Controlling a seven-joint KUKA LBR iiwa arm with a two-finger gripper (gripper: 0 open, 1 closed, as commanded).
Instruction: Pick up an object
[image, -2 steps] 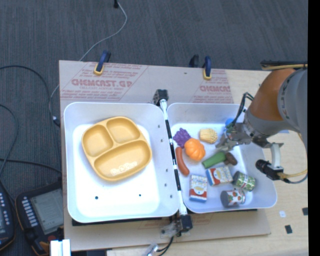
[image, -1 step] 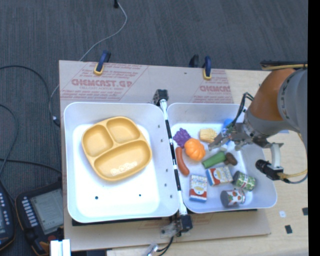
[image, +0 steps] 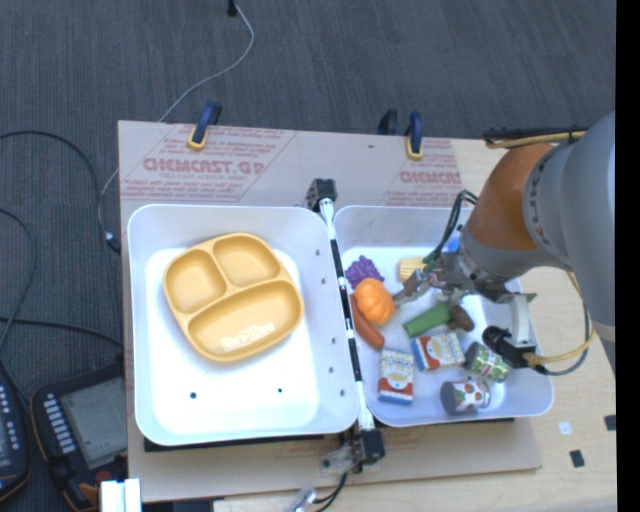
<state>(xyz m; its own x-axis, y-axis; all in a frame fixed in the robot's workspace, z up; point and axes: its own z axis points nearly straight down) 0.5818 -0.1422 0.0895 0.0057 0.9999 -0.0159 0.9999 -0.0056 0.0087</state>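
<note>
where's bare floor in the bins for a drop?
Left bin: bare strip along its near edge, below the yellow divided plate, plus margins around it. Right bin: crowded; purple grapes, orange, cartons and gripper fill it.

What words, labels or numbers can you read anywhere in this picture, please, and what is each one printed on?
"CHEMCAST GP", in red, repeated on the brown board under the bins; one printing is partly cut off.
Raised lettering on the yellow divided plate: too blurred to read.
Labels on the small cartons and can: too small to read.
</note>
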